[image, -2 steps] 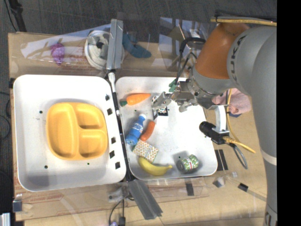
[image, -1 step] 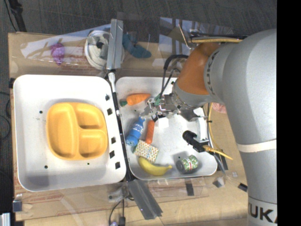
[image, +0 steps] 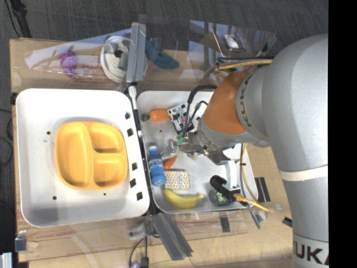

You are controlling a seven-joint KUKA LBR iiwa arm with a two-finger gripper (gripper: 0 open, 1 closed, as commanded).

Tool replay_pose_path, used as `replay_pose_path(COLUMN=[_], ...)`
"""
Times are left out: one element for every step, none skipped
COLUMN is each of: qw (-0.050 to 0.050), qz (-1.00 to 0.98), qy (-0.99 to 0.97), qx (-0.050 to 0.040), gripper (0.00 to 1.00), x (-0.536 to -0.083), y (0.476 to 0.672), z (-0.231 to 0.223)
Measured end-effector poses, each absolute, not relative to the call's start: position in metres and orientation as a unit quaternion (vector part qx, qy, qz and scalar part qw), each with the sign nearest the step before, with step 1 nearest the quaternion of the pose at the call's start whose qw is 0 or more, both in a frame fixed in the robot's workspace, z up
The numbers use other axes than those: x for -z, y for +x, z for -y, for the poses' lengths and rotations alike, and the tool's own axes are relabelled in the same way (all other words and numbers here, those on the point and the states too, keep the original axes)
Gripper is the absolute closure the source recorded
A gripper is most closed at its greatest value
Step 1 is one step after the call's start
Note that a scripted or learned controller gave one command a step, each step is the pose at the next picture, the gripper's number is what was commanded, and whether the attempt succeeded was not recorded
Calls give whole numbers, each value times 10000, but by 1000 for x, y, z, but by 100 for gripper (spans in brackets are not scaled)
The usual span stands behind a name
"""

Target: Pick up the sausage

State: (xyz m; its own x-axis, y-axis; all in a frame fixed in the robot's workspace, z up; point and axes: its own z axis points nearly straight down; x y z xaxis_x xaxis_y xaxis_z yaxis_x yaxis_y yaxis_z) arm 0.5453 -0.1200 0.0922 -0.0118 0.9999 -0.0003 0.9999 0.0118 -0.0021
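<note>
The grey arm's pincer (image: 183, 143) hangs low in the right white bin (image: 146, 102) – its grip cannot be told – with the small reddish-orange sausage (image: 170, 162) just at its seven o'clock, beside a blue bottle (image: 155, 165).

yellow tray (image: 92, 153), banana (image: 183, 198), blue bottle (image: 156, 166)

We are looking down on a pale wooden surface (image: 72, 244) that is carrying two shallow white bins side by side, the left bin (image: 33, 205) and the right bin (image: 146, 102). Dark grey carpeted floor (image: 78, 7) is showing beyond the far edge. Clear plastic sheeting (image: 50, 54) is lying along the back, catching glare. Even light is falling over everything, casting only soft shadows.
</note>
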Motion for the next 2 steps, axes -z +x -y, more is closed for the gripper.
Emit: replay_pose_path(qw=[17, 10], qz=[7128, 7816], qy=[-7013, -6238], qx=[-15, -5], gripper=[100, 100], x=[-102, -192], y=[545, 597], z=[120, 89])
